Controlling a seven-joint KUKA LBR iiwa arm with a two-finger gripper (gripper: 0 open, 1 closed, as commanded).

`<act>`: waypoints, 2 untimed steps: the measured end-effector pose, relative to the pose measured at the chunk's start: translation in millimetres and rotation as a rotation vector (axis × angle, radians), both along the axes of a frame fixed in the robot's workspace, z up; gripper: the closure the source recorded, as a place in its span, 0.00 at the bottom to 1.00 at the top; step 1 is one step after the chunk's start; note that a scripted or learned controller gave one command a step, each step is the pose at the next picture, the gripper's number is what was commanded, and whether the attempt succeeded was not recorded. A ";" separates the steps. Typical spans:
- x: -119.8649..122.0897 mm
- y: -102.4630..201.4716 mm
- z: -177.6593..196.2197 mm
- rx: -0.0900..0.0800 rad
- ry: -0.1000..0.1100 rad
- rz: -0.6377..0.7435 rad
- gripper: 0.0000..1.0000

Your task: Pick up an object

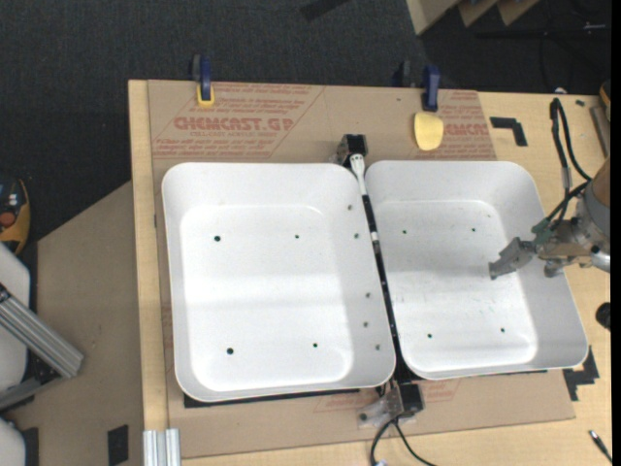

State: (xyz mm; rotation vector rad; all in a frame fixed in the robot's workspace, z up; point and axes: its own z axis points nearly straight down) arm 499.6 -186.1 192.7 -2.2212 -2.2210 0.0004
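My gripper [506,262] hangs low over the right part of the right white bin [441,299], reaching in from the right edge. The grey wrist and its cables sit behind it, near the bin's right rim. The gripper is small and dark against the white floor, and casts a faint shadow to its left. The left white bin [262,289] lies beside it, well away from the gripper. Both bin floors show as plain white with a few small dark holes.
The bins rest on a brown board [291,115] held by two blue clamps [203,69] [431,83], the right one with a yellow pad [428,130]. A black bracket [352,149] joins the bins at the back. Cables [393,416] trail off the front edge.
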 end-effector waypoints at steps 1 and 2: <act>-3.4 14.8 182.2 -0.006 -0.020 0.003 0.00; -4.3 14.9 184.0 -0.004 -0.007 0.002 1.00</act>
